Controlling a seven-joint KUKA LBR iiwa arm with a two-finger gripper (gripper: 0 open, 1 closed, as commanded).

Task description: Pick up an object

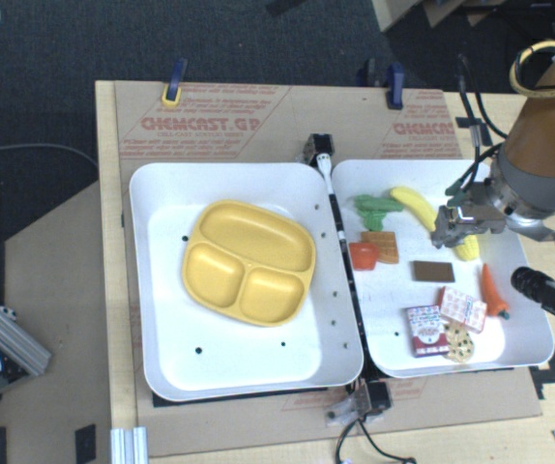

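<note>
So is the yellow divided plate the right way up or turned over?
Right way up: the yellow plate in the left bin shows three hollow compartments facing the camera.

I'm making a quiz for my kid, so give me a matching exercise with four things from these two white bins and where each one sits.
Things:
1. yellow three-compartment plastic plate
2. yellow toy banana
3. orange toy carrot
4. flat brown rectangular block

Places:
A. right bin, near its right edge
B. left bin, about the middle
C. right bin, about the middle
D. right bin, far end, beside the green toy vegetable

Pairs: 1-B, 2-D, 3-A, 4-C
</note>
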